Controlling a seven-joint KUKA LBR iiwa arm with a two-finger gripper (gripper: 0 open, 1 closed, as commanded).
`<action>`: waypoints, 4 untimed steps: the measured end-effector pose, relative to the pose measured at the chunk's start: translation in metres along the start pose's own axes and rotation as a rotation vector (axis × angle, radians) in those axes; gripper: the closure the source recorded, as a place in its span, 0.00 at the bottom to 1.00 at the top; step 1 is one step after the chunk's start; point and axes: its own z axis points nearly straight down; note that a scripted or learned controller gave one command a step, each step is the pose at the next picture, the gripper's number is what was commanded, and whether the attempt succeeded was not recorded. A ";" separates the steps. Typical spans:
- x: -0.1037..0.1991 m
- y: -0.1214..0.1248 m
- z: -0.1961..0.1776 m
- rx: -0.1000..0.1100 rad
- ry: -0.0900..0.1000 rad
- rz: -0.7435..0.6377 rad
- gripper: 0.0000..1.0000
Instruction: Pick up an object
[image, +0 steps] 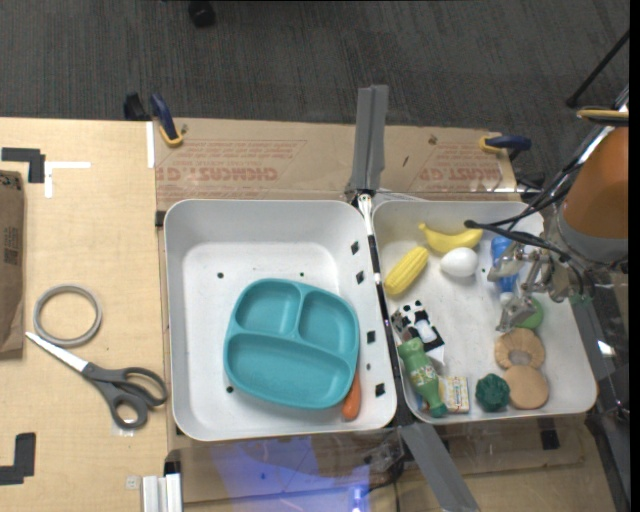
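Cardboard-topped desk (260, 160) is carrying two bins — fingers (518, 318), state I cannot tell, are hovering at three o'clock, approaching the small green object (531, 317).

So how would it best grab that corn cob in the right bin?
Probably across the corn cob's middle, coming straight down from above. It lies flat and slanted, long and narrow, with bare bin floor on both long sides, so the fingers should straddle its narrow width.

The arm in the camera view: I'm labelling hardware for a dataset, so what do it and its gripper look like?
The arm shows a rounded orange band at the right edge, with grey below it. Thin black cables run across it toward the bin. The gripper is bare silvery metal with small blue parts.
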 end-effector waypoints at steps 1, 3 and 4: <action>0.056 0.035 0.011 -0.001 0.007 0.046 0.00; 0.055 0.035 0.001 0.000 0.003 0.043 0.00; 0.055 -0.005 0.010 0.000 0.005 0.147 0.00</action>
